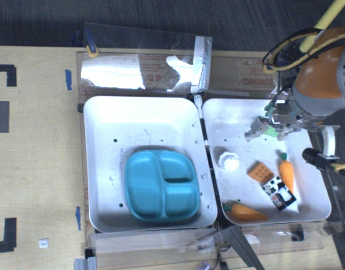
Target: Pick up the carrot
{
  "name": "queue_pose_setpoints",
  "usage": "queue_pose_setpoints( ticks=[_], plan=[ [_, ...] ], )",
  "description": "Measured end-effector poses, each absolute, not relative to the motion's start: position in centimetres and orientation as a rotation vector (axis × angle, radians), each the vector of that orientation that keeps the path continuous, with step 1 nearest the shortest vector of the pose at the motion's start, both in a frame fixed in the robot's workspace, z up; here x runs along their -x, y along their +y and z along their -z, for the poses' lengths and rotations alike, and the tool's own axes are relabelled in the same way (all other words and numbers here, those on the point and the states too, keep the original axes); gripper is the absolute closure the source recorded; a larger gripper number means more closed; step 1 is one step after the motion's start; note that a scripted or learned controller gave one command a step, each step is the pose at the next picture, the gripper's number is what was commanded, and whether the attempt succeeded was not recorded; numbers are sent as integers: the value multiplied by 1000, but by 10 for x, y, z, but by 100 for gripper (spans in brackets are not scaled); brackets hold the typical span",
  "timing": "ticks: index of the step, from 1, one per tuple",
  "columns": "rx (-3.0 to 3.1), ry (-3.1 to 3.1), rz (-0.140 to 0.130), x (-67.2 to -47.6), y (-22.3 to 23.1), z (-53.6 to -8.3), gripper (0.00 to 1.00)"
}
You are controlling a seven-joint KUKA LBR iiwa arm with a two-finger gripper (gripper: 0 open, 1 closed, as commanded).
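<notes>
Carrot (pixel 286 175) lies in right bin (pixel 240 112), right side, w/ a second carrot (pixel 246 211) at near edge. Gripper (pixel 261 129) hovers farther back, fingers spread, pinching nothing. Blue tray (pixel 161 185) in left bin (pixel 105 122).

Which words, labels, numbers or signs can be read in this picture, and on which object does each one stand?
None can be read with certainty.
Reddish print on the clear panel behind the left bin: too blurred.
Reddish print on the panel behind the right bin: too blurred.
Black and white label on the small package in the right bin: too small.
Small white tag on the bench: too small.
</notes>
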State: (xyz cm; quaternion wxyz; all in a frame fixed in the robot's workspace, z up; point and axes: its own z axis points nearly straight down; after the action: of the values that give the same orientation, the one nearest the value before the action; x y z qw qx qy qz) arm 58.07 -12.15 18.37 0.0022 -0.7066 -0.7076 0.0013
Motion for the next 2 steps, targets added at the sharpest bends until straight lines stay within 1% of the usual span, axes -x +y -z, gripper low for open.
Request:
queue_pose_setpoints(
  ticks=[1, 2],
  plan=[
    [2206, -2236, -4, -548, -186, -105, 0],
    [2220, -2207, 23, -597, -209, -89, 0]
  ],
)
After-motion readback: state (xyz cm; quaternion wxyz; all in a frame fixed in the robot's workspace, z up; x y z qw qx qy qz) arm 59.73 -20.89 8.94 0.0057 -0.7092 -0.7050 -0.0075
